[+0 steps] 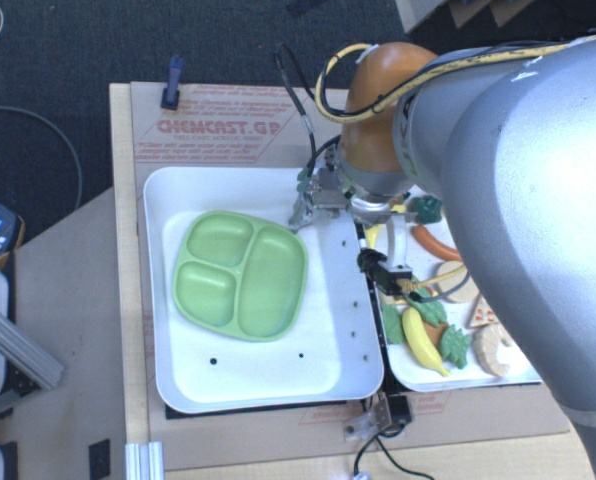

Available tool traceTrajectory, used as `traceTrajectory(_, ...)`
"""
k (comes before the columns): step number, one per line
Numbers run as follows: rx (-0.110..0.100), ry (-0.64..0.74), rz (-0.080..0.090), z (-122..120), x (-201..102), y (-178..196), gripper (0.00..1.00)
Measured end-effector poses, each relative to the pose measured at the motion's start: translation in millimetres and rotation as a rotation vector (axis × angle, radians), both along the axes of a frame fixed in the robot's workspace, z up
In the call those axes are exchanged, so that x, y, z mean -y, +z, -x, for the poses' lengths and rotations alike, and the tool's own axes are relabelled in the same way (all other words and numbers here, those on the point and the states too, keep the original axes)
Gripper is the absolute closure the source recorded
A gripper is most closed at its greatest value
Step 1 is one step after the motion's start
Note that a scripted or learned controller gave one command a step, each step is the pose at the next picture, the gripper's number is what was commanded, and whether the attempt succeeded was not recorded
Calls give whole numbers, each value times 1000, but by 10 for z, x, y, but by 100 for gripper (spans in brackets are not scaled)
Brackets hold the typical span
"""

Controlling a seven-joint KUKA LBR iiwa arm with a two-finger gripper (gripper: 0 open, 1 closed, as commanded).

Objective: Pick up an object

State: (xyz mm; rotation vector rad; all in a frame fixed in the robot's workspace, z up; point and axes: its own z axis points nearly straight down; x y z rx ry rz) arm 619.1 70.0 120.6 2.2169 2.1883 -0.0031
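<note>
- A green divided plate is lying in the left bin, toward its left side, tilted a little.
- The left bin is sitting on the counter, touching the right bin along their shared edge.
- The claw is hanging over the left bin's upper right corner, just beside the plate's top right rim; whether it is spread or pressed together, I cannot tell.
- The arm is reaching in above the right bin.
- Toy food is lying in the right bin: a banana, a sausage, green leafy pieces and a pizza slice, close together.
</note>
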Motion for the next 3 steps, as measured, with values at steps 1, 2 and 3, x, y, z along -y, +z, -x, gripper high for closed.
traceTrajectory(1,-22,10,-20,109,-252,60,0)
traceTrajectory(2,-17,12,-20,104,-264,185,100)
traceTrajectory(3,1,14,-16,-40,-483,-295,100)
